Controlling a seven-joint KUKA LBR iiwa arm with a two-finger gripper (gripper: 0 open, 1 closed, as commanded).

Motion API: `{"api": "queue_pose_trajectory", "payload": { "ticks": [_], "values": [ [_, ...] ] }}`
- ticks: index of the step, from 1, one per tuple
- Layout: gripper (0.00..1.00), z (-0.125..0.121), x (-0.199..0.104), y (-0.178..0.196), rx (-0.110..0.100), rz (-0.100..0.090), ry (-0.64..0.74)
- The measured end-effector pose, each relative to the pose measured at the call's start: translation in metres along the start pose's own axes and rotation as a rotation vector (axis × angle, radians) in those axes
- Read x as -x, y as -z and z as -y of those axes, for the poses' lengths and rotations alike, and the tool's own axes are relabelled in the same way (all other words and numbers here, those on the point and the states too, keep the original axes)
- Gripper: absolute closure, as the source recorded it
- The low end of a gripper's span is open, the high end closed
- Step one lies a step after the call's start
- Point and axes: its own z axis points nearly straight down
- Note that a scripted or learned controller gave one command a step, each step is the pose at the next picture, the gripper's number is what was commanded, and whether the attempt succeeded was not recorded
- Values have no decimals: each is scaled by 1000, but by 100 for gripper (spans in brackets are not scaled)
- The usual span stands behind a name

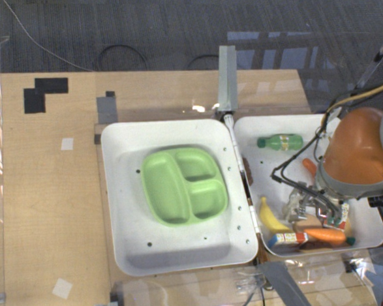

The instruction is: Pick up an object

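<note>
The gripper (308,207) is hanging low inside the right bin (375,234), and its metal parts are bunching together so much that I cannot tell how wide it is or whether it is gripping anything. The yellow banana (270,217) is lying just beside it, at about nine o'clock from the gripper. The orange carrot (327,235) is lying just under it, at about five o'clock, and the small red and white box (289,238) is sitting at about seven o'clock, touching the carrot's end. The green bottle (280,141) is lying on its side well apart from the gripper, up at about eleven o'clock. A small orange piece (309,167) is peeking out at about twelve o'clock, partly hiding behind the arm (356,149), so I cannot tell what it is. So I am counting one banana, one carrot, one box, one bottle and one orange piece in the right bin. The left bin (129,245) is holding one green tray (184,185) with three parts, sitting near its middle. Two white bins are sitting side by side on the wooden bench (45,205).
</note>
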Motion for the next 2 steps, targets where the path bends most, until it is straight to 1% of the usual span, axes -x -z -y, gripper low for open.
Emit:
{"api": "queue_pose_trajectory", "payload": {
  "ticks": [1,2],
  "values": [
    [100,34,17,143,-4,1,277],
    [100,-15,38,62,2,-10,619]
  ]
}}
